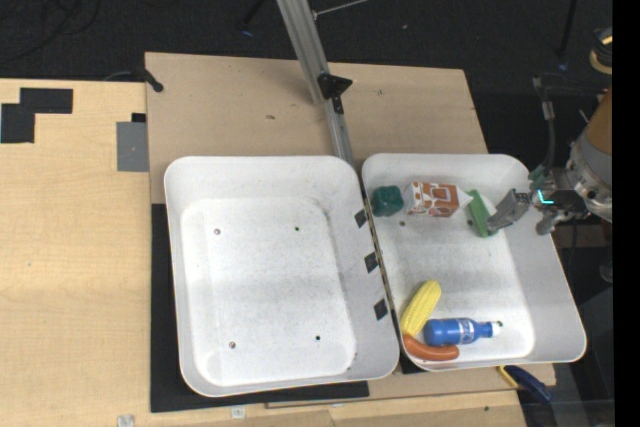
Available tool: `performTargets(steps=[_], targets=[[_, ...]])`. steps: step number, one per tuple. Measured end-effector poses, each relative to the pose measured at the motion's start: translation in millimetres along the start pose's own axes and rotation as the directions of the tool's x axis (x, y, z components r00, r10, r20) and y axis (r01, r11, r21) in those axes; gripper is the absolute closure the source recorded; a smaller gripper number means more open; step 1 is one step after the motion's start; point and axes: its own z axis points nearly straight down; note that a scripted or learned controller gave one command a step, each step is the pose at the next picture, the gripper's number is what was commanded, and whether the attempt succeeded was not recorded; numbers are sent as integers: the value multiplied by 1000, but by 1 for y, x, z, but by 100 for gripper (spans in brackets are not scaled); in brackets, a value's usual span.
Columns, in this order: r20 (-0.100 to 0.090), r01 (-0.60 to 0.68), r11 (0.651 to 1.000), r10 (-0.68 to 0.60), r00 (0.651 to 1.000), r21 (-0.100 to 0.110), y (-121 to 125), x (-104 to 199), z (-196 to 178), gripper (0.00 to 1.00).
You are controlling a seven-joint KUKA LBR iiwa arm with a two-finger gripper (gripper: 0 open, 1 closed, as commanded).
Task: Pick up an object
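The right bin (545,290) holds several objects. A teal block (386,201) and a brown-and-white carton (433,198) lie near its far edge, with a green piece (480,213) just to their right. A yellow corn cob (420,307), a blue bottle (458,330) and an orange sausage-like item (432,351) cluster at the near left corner. My gripper (528,213) reaches in over the bin's right rim, open, with nothing between its fingers. Its left finger (510,208) is beside the green piece, at its right end.
The left bin (200,185) sits alongside, joined by a black-clipped divider (370,260). A slanted aluminium rail (300,25) rises behind the bins. Wooden bench surface lies to the left and behind.
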Motion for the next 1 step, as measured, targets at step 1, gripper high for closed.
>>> performTargets(steps=[1], targets=[[1,-1,1000,1,1000,-4,1,0,-2,0]])
